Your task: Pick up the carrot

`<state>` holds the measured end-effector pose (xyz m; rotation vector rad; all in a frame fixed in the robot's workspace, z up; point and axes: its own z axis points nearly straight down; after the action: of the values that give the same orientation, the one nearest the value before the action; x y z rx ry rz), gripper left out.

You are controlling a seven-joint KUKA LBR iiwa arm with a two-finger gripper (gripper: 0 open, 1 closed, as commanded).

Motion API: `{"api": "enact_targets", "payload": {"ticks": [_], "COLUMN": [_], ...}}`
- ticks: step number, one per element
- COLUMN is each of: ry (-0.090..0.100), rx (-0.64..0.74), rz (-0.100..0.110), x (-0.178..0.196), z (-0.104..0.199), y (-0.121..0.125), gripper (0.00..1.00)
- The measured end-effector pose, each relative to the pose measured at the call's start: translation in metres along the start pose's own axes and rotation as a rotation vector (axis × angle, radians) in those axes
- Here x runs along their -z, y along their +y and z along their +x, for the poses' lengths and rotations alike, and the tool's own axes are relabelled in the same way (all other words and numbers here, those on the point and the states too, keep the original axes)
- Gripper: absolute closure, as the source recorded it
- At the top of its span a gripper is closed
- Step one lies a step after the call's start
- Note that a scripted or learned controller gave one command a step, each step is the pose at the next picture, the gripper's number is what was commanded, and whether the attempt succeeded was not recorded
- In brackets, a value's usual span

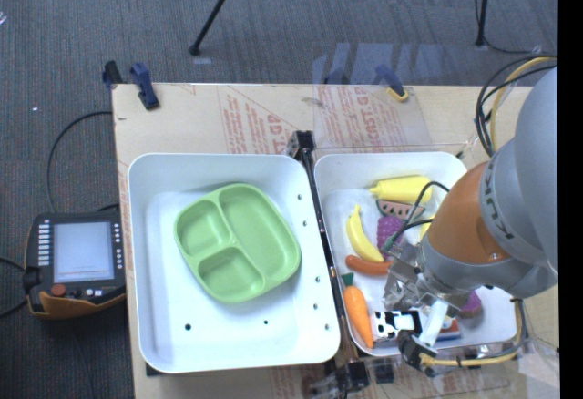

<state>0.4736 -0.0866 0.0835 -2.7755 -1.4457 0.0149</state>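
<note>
The carrot (359, 315), orange with a green top, lies lengthwise along the front left wall of the right bin (339, 171). My gripper (406, 291) hangs low over the front middle of that bin, just right of the carrot, with the grey and orange wrist above it. Nothing shows the carrot between its fingers. The arm hides the bin floor beneath the wrist.
In the right bin a banana (362, 239), a red sausage (367, 266), purple grapes (389, 228), a watermelon slice (398, 206), a yellow corn cob (401, 186) and a purple item (472, 304) crowd around the gripper. A green divided plate (239, 240) sits in the left bin (146, 297).
</note>
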Motion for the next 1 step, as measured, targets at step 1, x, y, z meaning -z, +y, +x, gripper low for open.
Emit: {"api": "enact_targets", "payload": {"ticks": [1], "ry": [0.001], "rx": [0.001], "rz": [-0.004], "x": [0.0006], "z": [0.0006], "y": [0.0009], "gripper": [0.00]}}
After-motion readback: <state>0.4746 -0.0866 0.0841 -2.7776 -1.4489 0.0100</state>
